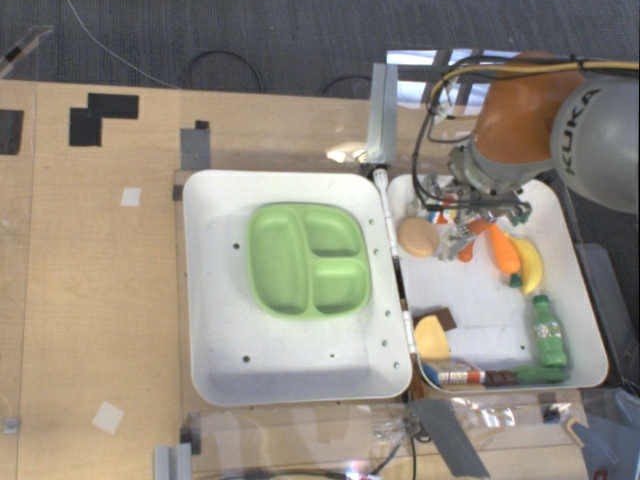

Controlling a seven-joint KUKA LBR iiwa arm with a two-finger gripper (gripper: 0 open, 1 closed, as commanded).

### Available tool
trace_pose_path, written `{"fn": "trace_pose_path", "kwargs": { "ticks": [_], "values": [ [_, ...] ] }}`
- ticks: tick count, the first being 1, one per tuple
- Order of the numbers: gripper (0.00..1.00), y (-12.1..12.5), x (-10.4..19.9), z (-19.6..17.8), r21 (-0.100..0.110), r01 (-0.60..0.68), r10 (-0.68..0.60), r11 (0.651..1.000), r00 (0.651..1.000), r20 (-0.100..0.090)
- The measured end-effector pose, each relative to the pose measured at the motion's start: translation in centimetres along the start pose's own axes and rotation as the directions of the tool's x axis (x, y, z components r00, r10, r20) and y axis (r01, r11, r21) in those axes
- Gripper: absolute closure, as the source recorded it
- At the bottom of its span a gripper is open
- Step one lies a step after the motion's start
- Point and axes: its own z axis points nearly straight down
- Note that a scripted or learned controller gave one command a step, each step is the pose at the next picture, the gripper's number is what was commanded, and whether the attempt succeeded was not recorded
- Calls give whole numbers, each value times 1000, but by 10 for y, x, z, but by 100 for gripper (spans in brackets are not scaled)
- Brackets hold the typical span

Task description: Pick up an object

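My gripper (458, 236) hangs low over the upper left part of the right bin (590, 360), under the orange-banded wrist (515, 118). Just left of it lies a round tan bun (417, 237). Right of it lie an orange carrot (506, 251) and a yellow banana (530, 266). A small orange piece (467, 252) sits directly at the gripper's tip. No object can be seen lifted off the bin floor.
A green bottle (548, 340) lies along the right bin's right wall, with a marker (468, 376) at the front edge. A yellow wedge (432, 341) and a brown piece (438, 320) sit near the divider. The left bin (215, 368) holds a green divided plate (307, 259).
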Motion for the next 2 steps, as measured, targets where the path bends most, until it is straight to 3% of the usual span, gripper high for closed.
{"fn": "trace_pose_path", "kwargs": {
  "ticks": [1,2],
  "values": [
    [0,17,85,1,-4,201,-201,980,980,-4],
    [0,23,23,3,-7,100,-100,995,995,-3]
  ]
}}
